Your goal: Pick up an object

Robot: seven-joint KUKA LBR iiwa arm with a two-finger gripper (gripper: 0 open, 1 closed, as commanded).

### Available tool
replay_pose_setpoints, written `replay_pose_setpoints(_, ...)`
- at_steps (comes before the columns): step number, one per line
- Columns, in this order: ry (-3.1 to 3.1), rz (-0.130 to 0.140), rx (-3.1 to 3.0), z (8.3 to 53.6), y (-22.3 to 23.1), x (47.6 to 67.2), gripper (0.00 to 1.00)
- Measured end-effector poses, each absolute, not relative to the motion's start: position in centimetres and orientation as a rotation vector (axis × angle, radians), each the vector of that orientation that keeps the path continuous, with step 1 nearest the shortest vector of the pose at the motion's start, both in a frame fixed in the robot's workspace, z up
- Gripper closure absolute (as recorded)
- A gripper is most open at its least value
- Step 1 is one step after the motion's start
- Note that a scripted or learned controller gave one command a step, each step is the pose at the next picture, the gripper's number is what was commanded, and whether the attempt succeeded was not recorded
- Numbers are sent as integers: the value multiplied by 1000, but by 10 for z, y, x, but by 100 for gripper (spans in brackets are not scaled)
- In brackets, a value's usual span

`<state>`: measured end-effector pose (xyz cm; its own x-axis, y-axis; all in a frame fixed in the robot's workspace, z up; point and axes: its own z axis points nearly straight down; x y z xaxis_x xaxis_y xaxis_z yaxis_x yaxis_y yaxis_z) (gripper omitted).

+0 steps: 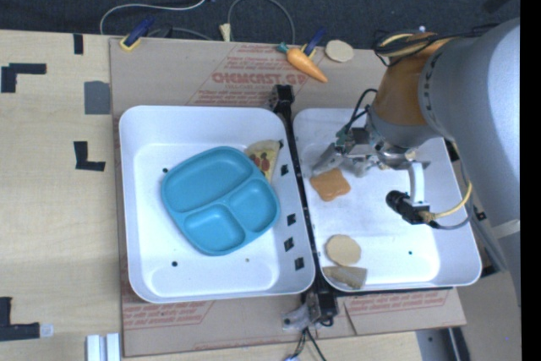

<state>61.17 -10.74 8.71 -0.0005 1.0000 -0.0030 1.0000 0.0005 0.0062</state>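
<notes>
Nearest, a grey-tan wedge-shaped piece (347,276) and round beige disc (343,248) lie in the right white bin (456,266). Farther, the gripper (328,164), fingers spread, hovers at an orange-tan toast-like slab (330,185), the likely target.

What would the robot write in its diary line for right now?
phase: reaching | gripper: over right bin, beside orange toast piece | grasp: none seen | left bin: blue divided plate

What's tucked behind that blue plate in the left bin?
Behind the blue plate, a yellowish wedge-shaped piece pokes out at the left bin's right wall. The plate covers its lower edge, so its full shape stays hidden.
</notes>
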Motion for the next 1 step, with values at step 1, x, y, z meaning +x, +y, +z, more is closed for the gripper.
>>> replay_pose_setpoints(1, 2216, 4, 2214, 87, -99, 596, 0)
